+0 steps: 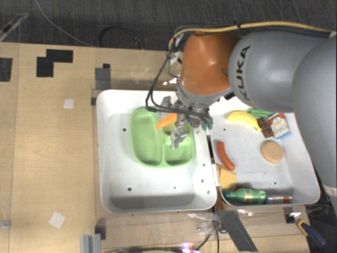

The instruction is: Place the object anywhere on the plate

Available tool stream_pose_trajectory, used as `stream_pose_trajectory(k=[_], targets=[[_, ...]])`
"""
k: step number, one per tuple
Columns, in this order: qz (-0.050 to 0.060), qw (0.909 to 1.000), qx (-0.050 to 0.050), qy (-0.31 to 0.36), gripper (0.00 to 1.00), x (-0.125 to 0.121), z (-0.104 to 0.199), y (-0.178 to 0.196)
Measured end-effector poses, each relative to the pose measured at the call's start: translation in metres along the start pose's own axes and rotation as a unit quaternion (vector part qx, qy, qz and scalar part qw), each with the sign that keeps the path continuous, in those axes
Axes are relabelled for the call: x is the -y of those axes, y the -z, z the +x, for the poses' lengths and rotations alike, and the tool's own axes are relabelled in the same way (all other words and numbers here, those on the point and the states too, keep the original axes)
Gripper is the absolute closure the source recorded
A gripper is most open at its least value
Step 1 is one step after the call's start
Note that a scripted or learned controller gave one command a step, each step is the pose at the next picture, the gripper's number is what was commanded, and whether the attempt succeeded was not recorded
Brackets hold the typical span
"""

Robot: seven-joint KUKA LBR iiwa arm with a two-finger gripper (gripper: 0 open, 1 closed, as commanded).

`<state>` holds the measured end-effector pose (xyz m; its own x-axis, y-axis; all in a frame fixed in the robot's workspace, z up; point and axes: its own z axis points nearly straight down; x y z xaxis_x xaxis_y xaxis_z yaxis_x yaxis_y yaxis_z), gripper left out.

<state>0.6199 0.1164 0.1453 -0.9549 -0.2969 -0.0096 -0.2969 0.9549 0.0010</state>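
A green plate point(147, 141) with two compartments lies in the left white bin point(121, 178), toward its upper middle. An orange carrot-like object point(165, 122) shows over the plate's top edge, near the ridge between the two compartments. My gripper point(178, 137) hangs over the plate's right compartment, directly beside the orange object and touching or overlapping it in the view. The wrist hides part of the object, so I cannot tell whether it is held or resting on the plate.
The right bin point(300, 183) holds a banana point(242, 119), a red sausage point(226, 156), a round beige disc point(273, 152), a green bottle point(246, 196) and a small packet point(276, 125). The arm's bulk covers that bin's upper part.
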Motion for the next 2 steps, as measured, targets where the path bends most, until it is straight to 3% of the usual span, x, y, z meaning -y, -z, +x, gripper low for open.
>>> stream_pose_trajectory(k=[1,2], targets=[[0.0,1.0,0.0,0.0,0.0,0.0,0.0,0.0],[-0.001,0.9763,-0.001,0.217,0.0,-0.012,0.049,-0.017]])
